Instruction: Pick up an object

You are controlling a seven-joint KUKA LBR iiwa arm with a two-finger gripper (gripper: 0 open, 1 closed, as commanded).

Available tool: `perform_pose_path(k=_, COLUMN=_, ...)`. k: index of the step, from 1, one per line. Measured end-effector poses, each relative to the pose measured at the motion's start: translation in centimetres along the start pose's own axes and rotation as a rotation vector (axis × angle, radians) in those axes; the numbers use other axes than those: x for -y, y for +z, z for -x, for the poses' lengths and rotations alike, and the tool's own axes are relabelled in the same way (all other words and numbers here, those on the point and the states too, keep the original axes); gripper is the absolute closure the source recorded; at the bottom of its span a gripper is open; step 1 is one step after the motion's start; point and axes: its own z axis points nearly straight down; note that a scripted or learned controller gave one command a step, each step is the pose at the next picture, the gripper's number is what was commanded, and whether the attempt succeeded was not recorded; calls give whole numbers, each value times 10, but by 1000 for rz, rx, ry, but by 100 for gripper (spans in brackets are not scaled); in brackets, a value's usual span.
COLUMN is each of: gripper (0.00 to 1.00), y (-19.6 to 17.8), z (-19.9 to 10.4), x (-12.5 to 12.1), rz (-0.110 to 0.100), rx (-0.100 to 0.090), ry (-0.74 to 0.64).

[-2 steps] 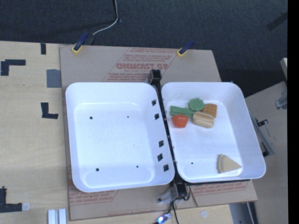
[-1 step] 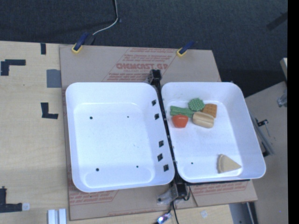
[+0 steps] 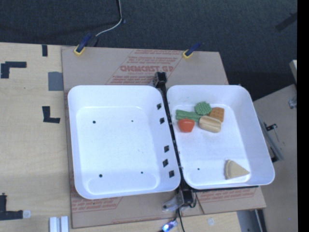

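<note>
White right bin [image 3: 251,129] holds every candidate: a green piece [image 3: 194,112], red piece [image 3: 186,125], tan roll [image 3: 210,123] and orange piece [image 3: 217,113] touching in a cluster by the divider, the wedge [image 3: 235,169] well apart, likely the easiest pick; pincer state cannot be told.

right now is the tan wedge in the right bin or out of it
In. The tan wedge lies on the floor of the right bin, near its front right corner, inside the rim and apart from the other pieces.
</note>
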Motion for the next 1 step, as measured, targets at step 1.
perform_pose_path(k=1, gripper=100, y=-10, z=0, x=-1, rz=0, rx=1, ry=-1)
